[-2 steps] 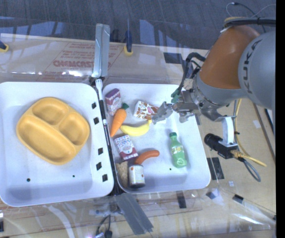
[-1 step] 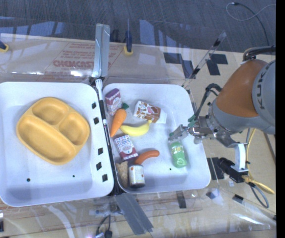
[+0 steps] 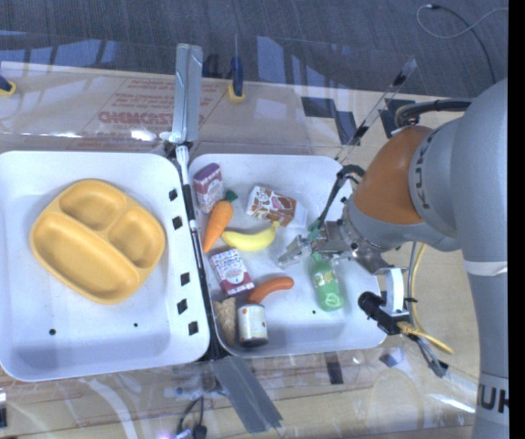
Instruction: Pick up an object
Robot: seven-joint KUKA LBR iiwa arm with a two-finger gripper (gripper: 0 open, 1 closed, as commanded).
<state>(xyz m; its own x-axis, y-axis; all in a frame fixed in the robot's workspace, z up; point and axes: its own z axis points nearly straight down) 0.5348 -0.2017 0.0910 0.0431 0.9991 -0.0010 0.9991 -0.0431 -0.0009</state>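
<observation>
From my remote station I see the gripper (image 3: 301, 245) low over the right bin (image 3: 336, 167), reaching in from the right; whether it is parted or closed I cannot tell. A green bottle (image 3: 326, 283) lies just below and right of it, a banana (image 3: 250, 239) just to its left, a small printed carton (image 3: 271, 206) up and left. Further left sit a carrot (image 3: 216, 224), a sausage (image 3: 271, 288) and a can (image 3: 251, 324). Well to its left, the other bin (image 3: 6, 245) holds a yellow divided plate (image 3: 98, 239).
</observation>
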